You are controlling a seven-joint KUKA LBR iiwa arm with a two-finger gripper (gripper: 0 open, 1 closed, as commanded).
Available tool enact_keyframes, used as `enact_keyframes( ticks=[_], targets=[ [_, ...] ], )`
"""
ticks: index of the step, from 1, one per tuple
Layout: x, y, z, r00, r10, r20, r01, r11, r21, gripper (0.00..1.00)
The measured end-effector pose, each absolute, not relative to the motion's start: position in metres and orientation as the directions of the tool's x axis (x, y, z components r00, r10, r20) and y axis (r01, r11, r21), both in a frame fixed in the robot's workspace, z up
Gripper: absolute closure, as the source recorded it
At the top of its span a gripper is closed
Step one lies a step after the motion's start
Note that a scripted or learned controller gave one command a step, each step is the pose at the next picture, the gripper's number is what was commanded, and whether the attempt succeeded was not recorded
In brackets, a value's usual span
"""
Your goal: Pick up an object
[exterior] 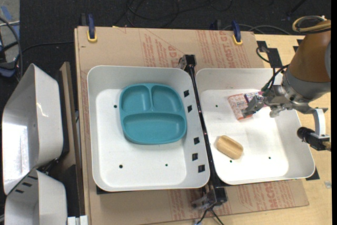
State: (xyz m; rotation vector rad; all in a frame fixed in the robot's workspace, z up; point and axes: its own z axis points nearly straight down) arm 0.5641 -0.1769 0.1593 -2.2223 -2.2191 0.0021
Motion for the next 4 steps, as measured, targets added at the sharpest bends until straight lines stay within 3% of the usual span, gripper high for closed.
enact_keyframes(
  ticks=[1, 2, 4],
  targets=[
    [0.558, -0.176, 0.115, 0.002, 1.000, 0.001, 1.000, -0.002, -0.003, 0.00],
    [0.559, -0.176, 0.127, 0.002, 1.000, 0.000, 1.000, -0.002, 0.000, 1.00],
    [0.551, -0.171, 0.222, -0.001, 1.000, -0.002, 1.000, 0.001, 0.005, 1.00]
  ],
)
